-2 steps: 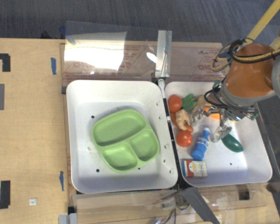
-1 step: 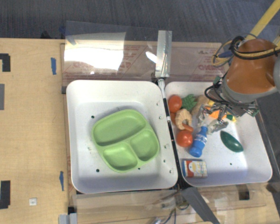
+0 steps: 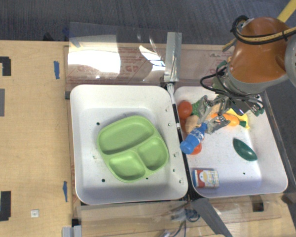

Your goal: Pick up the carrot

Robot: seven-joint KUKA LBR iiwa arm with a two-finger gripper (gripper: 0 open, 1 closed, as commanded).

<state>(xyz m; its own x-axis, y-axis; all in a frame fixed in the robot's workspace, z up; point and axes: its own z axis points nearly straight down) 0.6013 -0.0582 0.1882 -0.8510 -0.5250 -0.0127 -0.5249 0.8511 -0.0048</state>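
Camera view, looking down: the gripper (image 3: 218,116) sits low in the right bin (image 3: 271,181), toward that bin's upper middle, under the arm's orange band (image 3: 256,48). How far its fingers stand apart I cannot tell; cables and metal parts clutter the spot. An orange piece that looks like the carrot (image 3: 230,117) lies just at the gripper's 3 o'clock side, touching or nearly touching it, with a yellow object (image 3: 242,121) just beyond. Nothing can be made out between the fingers.

At the gripper's 9 o'clock lies a red tomato-like ball (image 3: 184,107), and at 8 o'clock a blue bottle-shaped toy (image 3: 193,139) slants across a pale rounded item (image 3: 191,125). A dark green oval (image 3: 245,149) rests at 4 o'clock, well apart. A small can with a red and white label (image 3: 205,178) lies on its side at 6 o'clock, near the bin's front edge.

Further out at 9 o'clock, the left bin (image 3: 84,181) holds a green three-compartment plate (image 3: 133,147).
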